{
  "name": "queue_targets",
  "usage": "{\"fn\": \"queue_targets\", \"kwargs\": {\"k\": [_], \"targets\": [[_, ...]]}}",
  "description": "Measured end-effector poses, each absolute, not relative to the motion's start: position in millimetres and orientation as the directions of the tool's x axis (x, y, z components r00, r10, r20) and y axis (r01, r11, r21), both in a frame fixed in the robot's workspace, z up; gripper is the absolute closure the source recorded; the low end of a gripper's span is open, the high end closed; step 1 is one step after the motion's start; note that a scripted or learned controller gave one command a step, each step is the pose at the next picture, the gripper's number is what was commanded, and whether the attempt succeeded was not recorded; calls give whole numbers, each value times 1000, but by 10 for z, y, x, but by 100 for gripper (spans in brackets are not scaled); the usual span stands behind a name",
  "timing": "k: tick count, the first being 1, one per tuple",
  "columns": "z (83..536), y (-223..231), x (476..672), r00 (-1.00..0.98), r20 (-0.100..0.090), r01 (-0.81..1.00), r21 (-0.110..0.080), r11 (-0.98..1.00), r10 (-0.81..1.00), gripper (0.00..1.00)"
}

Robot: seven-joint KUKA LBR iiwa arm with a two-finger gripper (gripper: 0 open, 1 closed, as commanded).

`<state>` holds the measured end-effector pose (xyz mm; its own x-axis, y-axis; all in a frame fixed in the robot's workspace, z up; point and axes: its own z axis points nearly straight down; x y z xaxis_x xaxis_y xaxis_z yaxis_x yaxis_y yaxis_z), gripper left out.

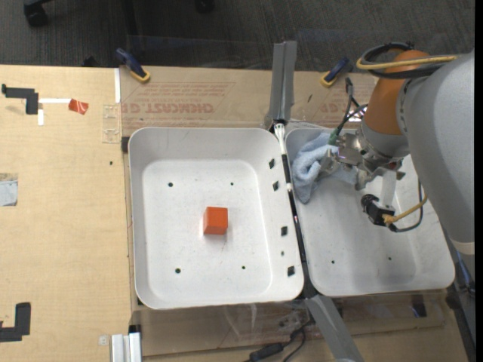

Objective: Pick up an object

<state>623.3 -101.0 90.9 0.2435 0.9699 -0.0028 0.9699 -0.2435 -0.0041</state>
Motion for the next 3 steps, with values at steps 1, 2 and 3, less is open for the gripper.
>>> {"fn": "queue_targets", "kwargs": {"k": [1,2,3], "targets": [[990,-1007,6227,241,-6,971,-8,-241,971,100],[916,-1049,6187,344,-2,939,-2,-344,939,100],[914,-955,6256,393,-3,920,-3,-393,920,100]]}}
